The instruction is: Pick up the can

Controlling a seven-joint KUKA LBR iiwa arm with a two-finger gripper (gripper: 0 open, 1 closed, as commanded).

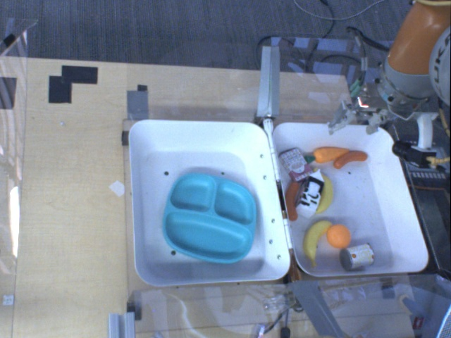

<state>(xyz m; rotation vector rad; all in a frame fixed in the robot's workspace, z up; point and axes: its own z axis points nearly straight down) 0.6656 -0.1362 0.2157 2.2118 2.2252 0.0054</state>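
Note:
The can (357,257) is a small silver tin lying on its side near the front right corner of the right bin (394,210). It touches nothing but sits close to an orange ball (338,236). My gripper (354,124) hangs over the back rim of that bin, far behind the can, with its two fingers spread apart and nothing between them. Above it rises the grey wrist with the orange band (419,27).
Toy food crowds the right bin's left half: two bananas (316,238), a black-and-white pack (308,192), a carrot (330,153), a red sausage (350,159), a small packet (292,160). A blue divided plate (210,217) lies in the left bin (148,189).

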